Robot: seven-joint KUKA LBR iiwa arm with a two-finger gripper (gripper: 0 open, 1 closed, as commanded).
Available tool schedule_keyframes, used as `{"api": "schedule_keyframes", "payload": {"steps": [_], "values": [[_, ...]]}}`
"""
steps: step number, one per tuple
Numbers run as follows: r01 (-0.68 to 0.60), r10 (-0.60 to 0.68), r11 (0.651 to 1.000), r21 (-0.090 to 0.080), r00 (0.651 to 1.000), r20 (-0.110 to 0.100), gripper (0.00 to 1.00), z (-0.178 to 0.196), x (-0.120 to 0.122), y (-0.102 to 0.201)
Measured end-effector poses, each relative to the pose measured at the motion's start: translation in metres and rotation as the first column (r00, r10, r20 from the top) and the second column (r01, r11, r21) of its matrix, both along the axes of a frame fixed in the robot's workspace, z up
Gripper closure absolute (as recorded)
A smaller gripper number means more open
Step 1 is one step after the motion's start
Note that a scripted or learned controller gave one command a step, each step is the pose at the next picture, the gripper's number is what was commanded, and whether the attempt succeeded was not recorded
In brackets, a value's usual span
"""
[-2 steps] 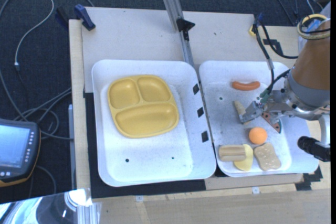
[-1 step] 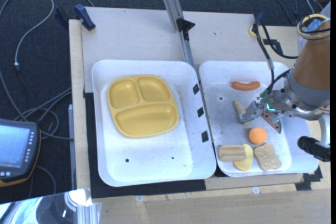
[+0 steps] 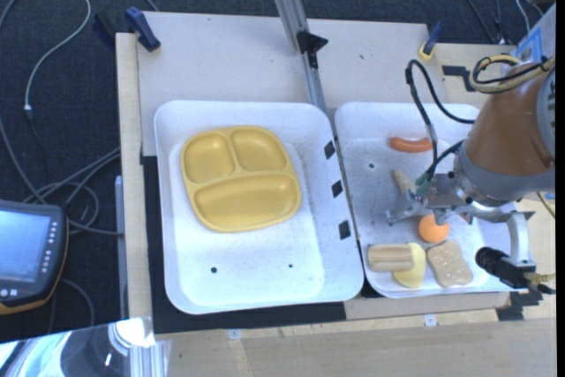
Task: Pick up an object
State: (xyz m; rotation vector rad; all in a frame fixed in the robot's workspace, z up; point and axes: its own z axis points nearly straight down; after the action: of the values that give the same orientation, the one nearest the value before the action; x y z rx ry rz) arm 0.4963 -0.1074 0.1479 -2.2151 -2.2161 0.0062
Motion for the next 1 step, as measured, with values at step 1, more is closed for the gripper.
{"api": "schedule_keyframes", "payload": {"steps": [1], "values": [[0.000,0.000,1.000,0.000,1.000,0.001,0.00,-0.0529,-0.0015,0.0008]]}}
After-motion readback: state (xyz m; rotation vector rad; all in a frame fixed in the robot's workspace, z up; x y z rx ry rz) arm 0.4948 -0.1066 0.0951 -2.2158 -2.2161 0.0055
